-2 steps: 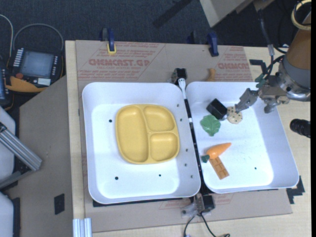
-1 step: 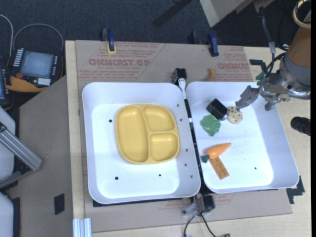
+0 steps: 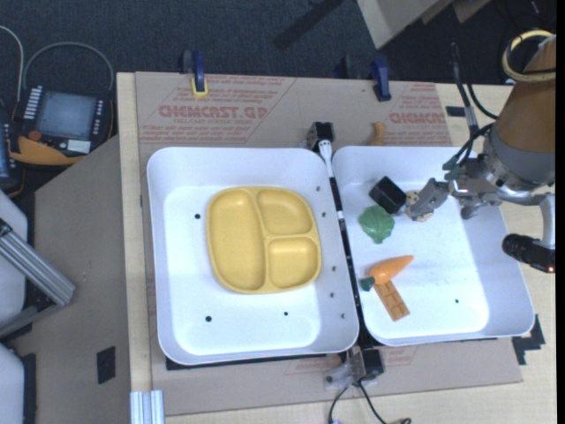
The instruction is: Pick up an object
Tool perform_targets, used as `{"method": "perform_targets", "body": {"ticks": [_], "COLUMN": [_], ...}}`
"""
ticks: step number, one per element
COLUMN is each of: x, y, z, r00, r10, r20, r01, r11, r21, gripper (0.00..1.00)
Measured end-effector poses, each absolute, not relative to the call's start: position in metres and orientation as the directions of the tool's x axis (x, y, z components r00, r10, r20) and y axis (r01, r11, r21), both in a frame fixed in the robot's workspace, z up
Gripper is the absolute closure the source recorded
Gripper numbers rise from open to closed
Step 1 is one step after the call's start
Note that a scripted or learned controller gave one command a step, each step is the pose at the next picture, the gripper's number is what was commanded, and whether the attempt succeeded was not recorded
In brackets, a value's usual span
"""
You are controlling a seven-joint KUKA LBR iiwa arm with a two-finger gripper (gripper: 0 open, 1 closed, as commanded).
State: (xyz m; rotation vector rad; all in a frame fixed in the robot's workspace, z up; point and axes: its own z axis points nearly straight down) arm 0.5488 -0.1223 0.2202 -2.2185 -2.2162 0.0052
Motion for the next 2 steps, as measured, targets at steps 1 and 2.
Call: {"method": "perform_targets", "body": {"ticks": [1, 2], "x": [0.54, 0.543], "y": [-0.124, -0.129], "z": [0.173, 0.128], "r00": [0.001, 0.001], "r10": [1.0, 1.0], "r20": [0.002, 0.002], "r01": [1.0, 1.0], "r11": [-0.001, -0.001], "r21": [-0.006, -0.006], "gripper": [0.0, 0.0]}}
